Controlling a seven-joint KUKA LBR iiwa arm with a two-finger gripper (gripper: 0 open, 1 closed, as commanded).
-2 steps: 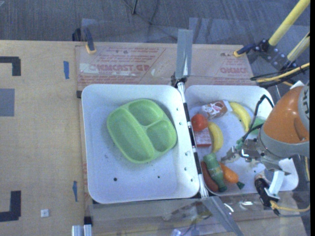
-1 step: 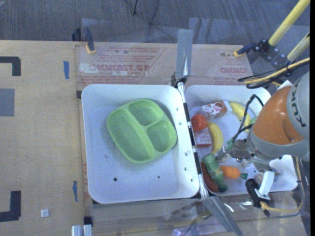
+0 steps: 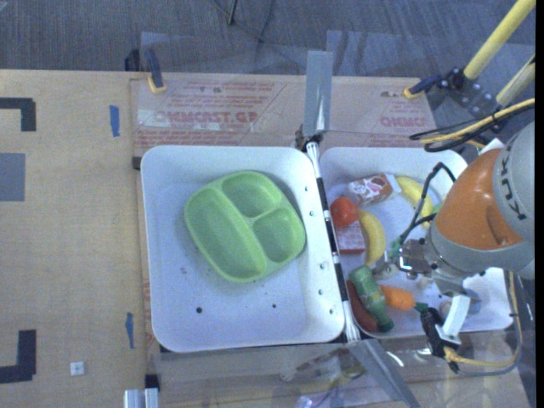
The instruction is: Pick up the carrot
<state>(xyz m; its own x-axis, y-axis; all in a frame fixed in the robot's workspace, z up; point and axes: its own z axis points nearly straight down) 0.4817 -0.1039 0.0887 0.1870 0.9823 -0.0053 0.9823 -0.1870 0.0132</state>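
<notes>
1. You see the carrot (image 3: 397, 297) lying in the right bin (image 3: 484, 320), beside the green vegetable (image 3: 371, 290), just left of the end effector (image 3: 422, 272).
2. You cannot tell its finger spread.

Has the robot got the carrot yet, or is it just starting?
Not yet. The arm has reached into the right bin and its gripper is right above the carrot, which lies on the bin floor beside the green vegetable. Gripping and lifting remain.
</notes>
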